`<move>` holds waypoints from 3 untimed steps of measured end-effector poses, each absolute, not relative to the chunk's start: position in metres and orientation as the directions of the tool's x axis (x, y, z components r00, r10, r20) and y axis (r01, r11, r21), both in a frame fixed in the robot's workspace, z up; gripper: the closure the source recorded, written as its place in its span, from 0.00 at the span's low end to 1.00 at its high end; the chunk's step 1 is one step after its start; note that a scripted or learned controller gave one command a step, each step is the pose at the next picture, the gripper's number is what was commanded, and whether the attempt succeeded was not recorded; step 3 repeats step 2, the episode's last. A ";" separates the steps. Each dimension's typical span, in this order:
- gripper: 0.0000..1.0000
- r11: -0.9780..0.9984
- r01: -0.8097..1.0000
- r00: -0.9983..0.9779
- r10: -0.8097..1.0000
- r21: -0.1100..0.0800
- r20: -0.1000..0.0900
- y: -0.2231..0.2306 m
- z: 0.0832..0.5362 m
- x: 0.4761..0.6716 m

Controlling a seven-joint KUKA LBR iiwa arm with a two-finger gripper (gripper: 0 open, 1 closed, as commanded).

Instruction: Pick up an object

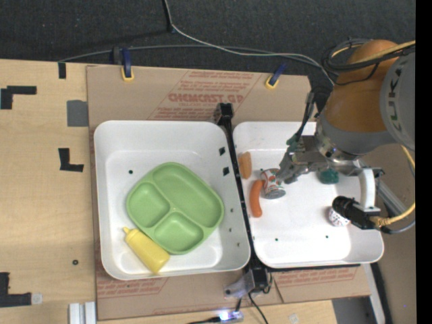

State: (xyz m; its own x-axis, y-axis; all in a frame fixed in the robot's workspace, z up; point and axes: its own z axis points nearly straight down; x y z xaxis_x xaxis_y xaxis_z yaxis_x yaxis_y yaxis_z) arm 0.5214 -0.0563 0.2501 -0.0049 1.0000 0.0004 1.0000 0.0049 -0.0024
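cardboard covers the bench under both white bins. from my seat i see the gripper [275, 181] down in the right bin [304, 245], right over a small silvery object with red marks [272, 189]; whether its fingers are apart or together i cannot tell. just beside it lie an orange carrot-like piece [256, 199] and a shorter orange piece [246, 165]. over in the left bin [111, 147] sit a green divided plate [175, 206] and a yellow bottle [144, 249].

Red print on the cardboard sheet [202, 93] under my bins, along its far edge, looks like "CHEMCAST GP". On my arm [378, 100], black letters "KU" stand at the right.
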 end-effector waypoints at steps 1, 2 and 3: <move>1.00 0.006 1.000 -0.006 1.000 -0.004 0.001 -0.004 0.233 0.522; 1.00 0.008 1.000 -0.008 1.000 -0.002 0.001 0.059 0.233 0.519; 1.00 0.008 1.000 -0.008 1.000 -0.002 0.001 0.059 0.233 0.519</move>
